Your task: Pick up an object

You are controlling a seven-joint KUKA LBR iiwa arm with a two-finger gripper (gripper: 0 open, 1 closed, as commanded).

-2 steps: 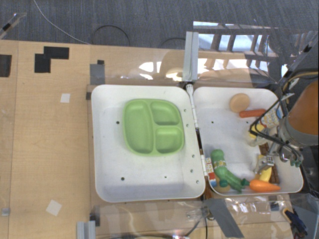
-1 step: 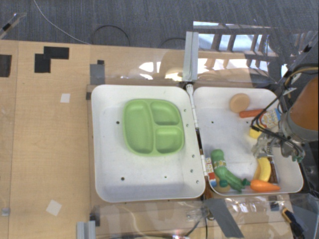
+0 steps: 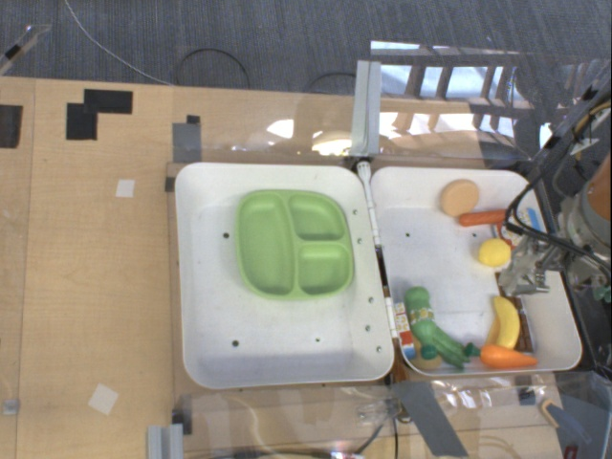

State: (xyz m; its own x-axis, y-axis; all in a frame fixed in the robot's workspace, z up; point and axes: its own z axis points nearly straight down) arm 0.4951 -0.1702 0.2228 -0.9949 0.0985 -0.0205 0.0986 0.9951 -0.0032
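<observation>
Jaws [image 3: 525, 277] over right bin [image 3: 430, 256], wooden bench [image 3: 86, 285]

You've got the arm [image 3: 585, 220] coming in from the right edge of the view, grey body w/ black cables looped around the wrist area. It sits low over the right side of the bench, wrist pointed down and slightly left. The gripper [image 3: 525, 277] is the pale metal piece at the arm's tip, angled downward. Its tip is small and partly masked by cables and brackets, so you can't read it clearly from this angle. You can't make out anything gripped at the tip.
</observation>
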